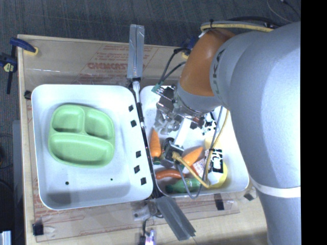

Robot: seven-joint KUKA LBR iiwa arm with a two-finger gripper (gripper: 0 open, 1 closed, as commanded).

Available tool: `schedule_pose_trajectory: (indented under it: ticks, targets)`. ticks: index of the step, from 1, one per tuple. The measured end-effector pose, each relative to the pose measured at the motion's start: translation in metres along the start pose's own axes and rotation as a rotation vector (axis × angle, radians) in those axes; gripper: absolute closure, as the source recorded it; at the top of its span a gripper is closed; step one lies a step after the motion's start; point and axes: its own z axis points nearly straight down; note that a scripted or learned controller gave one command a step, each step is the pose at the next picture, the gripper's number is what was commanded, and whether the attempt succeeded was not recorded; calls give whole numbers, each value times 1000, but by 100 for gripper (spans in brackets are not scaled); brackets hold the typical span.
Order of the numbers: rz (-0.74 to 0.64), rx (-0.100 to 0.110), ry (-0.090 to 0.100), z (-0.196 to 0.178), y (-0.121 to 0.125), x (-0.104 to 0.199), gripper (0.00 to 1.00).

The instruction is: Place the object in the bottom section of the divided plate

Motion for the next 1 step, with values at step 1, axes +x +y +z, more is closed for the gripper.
schedule_pose_trajectory:
  ticks: [1]
  targets:
    - [-199, -4, -1, 30, -90, 104, 100]
